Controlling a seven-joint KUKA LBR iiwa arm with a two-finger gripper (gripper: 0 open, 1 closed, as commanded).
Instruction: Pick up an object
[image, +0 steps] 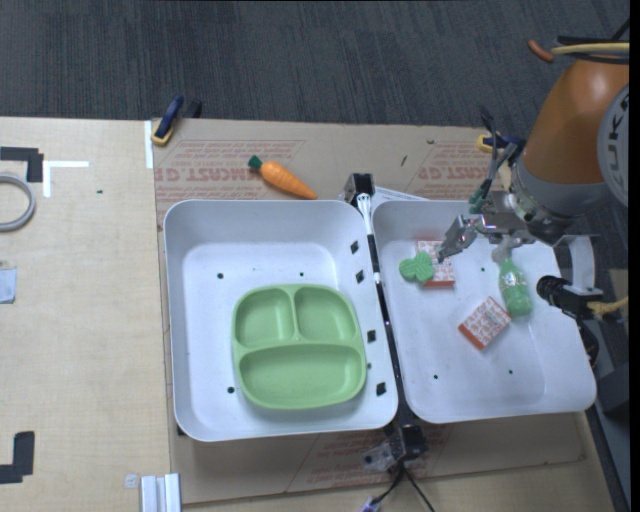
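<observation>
Here your gripper (452, 243) hangs over the right bin's (560, 395) far-left corner, fingers parted and holding nothing, just beside the green toy (416, 267) on a red-patterned packet (436, 274), the green bottle (516, 292) lying nearer the right edge.

- The arm (585, 110) reaches in from the right edge of the camera view, its orange band sitting high above the grey wrist.
- Below the band, the grey wrist section angles down and to the left toward the fingers.
- The gripper (452, 243) is at the far left end of the arm, lower than the wrist and pointing down-left.
- One thin metal finger (458, 236) can be made out; the tips are small and blurred, so their spacing is probably not readable here.
</observation>
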